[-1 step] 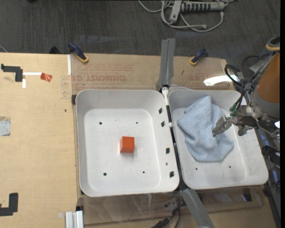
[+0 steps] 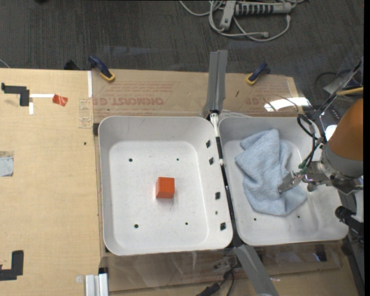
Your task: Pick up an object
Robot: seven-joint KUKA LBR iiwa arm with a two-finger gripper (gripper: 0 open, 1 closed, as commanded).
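Note:
A small orange-red cube (image 2: 165,188) lies near the middle of the left bin (image 2: 115,173). A crumpled light blue towel (image 2: 265,169) fills much of the right bin (image 2: 324,222). My gripper (image 2: 292,182) reaches in from the right and sits low at the towel's right edge, touching or just over the cloth. The orange-banded wrist (image 2: 350,139) rises behind it. I see nothing lifted clear of the bin floor.
Both bins rest on brown cardboard (image 2: 162,95) held by two clamps (image 2: 102,68) at the back. A wooden board (image 2: 40,173) lies to the left. A grey divider bar (image 2: 217,81) runs between the bins. Cables (image 2: 248,17) lie on the floor beyond.

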